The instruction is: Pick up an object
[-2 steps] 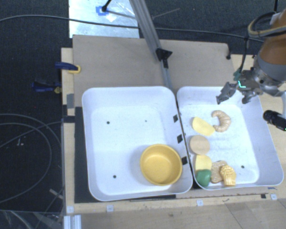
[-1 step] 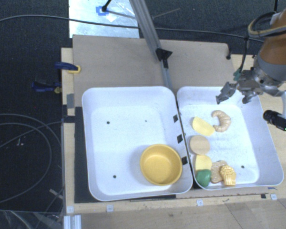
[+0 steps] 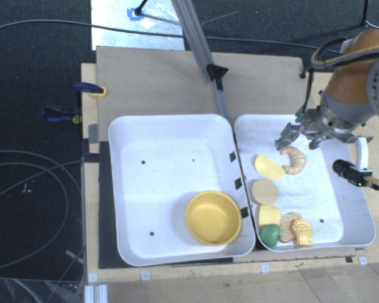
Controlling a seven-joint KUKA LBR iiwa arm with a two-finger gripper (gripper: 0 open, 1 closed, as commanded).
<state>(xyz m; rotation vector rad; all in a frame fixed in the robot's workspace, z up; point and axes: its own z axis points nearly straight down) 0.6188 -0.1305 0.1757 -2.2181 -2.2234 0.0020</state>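
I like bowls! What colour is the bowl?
Yellow. The bowl shows in the camera view.

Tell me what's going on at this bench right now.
A grey and orange robot arm reaches in over the right bin. Its gripper hangs open just above a curved tan croissant-shaped piece and holds nothing yet. Nearby lie a pale yellow wedge, a round tan disc, and a green piece with other small toy foods. The left bin holds a yellow bowl.
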